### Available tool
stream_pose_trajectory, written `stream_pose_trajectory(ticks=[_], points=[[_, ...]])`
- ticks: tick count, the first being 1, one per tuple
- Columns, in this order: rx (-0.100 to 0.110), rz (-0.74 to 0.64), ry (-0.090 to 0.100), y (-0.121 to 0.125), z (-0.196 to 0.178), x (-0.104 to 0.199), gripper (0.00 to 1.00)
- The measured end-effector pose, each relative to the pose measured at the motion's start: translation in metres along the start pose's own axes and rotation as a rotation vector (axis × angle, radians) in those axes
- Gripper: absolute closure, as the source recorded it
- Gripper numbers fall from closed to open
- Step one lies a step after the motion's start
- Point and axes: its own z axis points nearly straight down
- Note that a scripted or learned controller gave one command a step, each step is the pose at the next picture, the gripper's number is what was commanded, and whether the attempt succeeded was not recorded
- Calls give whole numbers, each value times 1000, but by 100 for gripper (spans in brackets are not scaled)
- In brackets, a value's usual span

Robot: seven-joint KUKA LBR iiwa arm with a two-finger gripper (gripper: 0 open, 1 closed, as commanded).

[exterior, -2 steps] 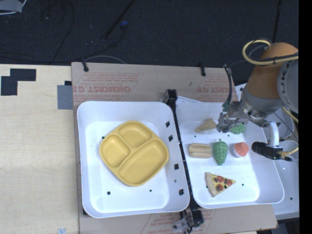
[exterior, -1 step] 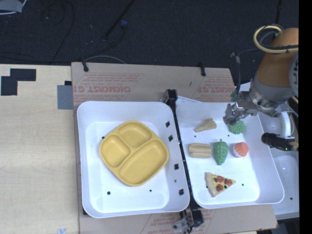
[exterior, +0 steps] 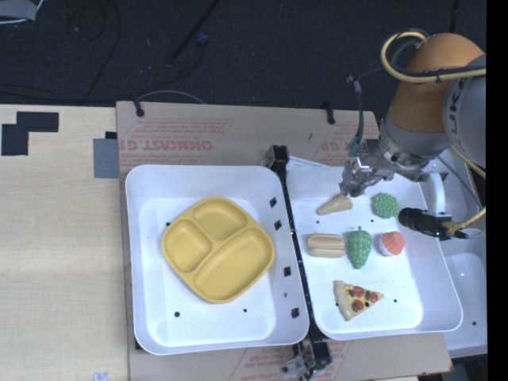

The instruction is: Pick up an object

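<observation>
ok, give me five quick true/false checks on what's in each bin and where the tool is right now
1. The yellow divided plate lies in the left bin. True.
2. The pizza slice sits in the left bin beside the plate. False: it lies in the right bin, near its front edge.
3. The tool is above the far part of the right bin, close to the cream wedge-shaped piece. True.
4. The tool is carrying the hot dog bun between its fingers. False: the bun lies on the bin floor, next to the green bumpy toy.
5. All the small food toys are in the right bin. True.
</observation>
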Motion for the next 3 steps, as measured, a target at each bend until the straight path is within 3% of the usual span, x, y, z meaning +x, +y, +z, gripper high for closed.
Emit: stream_pose_trajectory(ticks=[2, 3], points=[[1, -1, 1, 13, -12, 109, 100], [4, -2, 1, 4, -14, 169, 100]])
